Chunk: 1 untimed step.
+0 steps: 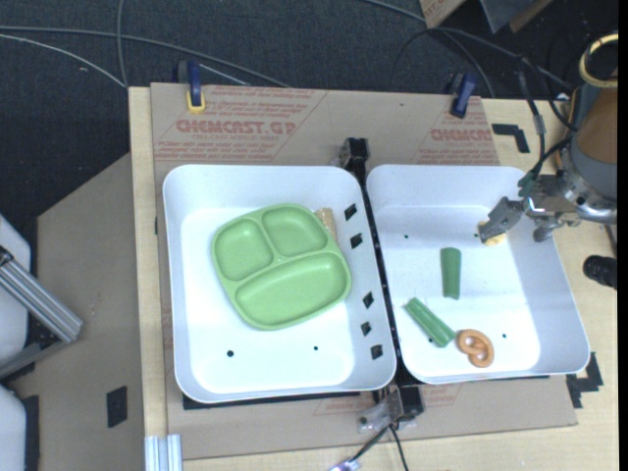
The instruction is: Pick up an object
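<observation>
the fingers (502,226) hover over the right bin (549,356); their spread is unclear, a small yellowish bit at the tip too blurred to identify.

One fixed camera looks down at a slant on the surface (294,106) and both white bins (186,263), arm (599,135) entering from 3 o'clock.

Two blue clamps (196,85) at bench's far edge, black cables (118,27) on dark floor (294,18)
</observation>
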Motion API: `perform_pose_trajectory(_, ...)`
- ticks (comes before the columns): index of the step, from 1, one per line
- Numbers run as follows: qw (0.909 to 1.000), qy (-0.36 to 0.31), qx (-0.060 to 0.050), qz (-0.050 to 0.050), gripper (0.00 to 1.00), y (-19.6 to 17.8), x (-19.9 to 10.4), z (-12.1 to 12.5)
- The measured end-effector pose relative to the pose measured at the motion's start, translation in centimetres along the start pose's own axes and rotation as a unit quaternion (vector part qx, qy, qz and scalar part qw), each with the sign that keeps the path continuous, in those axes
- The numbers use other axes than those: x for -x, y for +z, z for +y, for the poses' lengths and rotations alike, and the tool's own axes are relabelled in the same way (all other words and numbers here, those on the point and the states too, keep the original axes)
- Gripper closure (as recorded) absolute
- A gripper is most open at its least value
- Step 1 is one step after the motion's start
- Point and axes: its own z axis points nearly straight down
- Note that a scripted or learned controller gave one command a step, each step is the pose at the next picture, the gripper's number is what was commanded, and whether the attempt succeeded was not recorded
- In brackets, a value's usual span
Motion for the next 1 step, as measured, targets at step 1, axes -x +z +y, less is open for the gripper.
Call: perform_pose_trajectory(1, 1.0000, 0.000, -0.001, 0.000, 0.00, 4.45, 0.11, -0.67)
